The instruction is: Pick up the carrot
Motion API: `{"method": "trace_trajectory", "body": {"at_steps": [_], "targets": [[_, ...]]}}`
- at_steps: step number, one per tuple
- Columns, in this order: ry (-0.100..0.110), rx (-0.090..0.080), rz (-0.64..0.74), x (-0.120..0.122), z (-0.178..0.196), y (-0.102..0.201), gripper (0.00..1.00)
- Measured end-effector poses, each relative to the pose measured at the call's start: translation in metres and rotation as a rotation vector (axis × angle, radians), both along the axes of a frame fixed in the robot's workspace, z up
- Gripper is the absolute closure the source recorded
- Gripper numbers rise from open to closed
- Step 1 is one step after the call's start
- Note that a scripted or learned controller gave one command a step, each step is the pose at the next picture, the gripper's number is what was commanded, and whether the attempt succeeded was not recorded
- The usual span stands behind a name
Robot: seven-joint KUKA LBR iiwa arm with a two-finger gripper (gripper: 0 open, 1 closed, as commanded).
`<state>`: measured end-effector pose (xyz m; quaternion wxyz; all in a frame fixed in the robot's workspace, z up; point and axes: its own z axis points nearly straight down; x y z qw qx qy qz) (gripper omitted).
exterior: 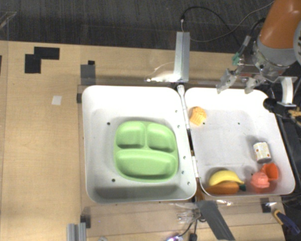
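carrot (224, 187) lying at right bin's (226, 134) near edge, tucked under and touching banana (224, 176), green tip toward pink toy (261, 181). gripper (238, 82) up over far rim, well apart, fingers spread, holding nothing. likely risks: pinching banana instead, or knocking carrot against bin wall, since crowded in corner. green divided plate (145, 150) in left bin, irrelevant.

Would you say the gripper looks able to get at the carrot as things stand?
Probably yes, from above: the carrot lies at the right bin's near edge, but the banana rests against it, leaving little room for the gripper.
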<state>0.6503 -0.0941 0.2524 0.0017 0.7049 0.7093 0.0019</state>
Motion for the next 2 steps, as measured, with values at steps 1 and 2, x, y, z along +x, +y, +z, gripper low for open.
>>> {"method": "trace_trajectory", "body": {"at_steps": [1, 2], "targets": [[-0.001, -0.001, 0.338, -0.003, -0.051, 0.068, 0.0], [-0.005, -0.004, 0.497, -0.004, 0.055, 0.059, 0.0]]}}
